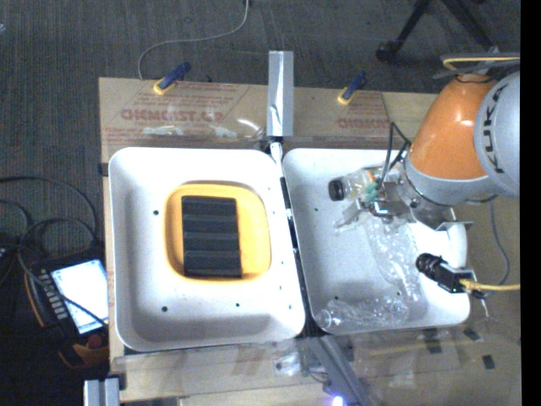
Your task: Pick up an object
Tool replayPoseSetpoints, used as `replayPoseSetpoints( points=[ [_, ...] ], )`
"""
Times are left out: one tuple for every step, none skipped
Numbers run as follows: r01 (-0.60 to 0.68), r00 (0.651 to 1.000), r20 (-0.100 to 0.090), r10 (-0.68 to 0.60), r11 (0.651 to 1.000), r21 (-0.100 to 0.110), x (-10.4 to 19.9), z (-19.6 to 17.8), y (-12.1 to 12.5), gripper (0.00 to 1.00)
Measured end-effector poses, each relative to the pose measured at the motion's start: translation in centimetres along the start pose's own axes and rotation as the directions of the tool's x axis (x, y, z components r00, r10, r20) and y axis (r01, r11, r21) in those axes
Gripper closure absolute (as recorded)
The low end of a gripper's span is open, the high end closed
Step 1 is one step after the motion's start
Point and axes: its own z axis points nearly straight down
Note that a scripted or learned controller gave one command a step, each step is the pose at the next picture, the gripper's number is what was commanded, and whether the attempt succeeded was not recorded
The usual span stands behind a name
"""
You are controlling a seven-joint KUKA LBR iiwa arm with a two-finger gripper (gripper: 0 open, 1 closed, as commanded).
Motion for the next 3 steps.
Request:
replayPoseSetpoints(
  points=[
    [-0.100, 0.995, 0.003, 0.100, 0.995, -0.003, -7.1, -4.4, 3.5, 0.00],
    [-0.055, 0.999, 0.002, 0.055, 0.999, -0.004, -5.8, -12.5, 2.7, 0.00],
    [-0.315, 0.949, 0.001, 0.315, 0.949, 0.001, -6.6, -3.2, 7.3, 0.00]
  ],
)
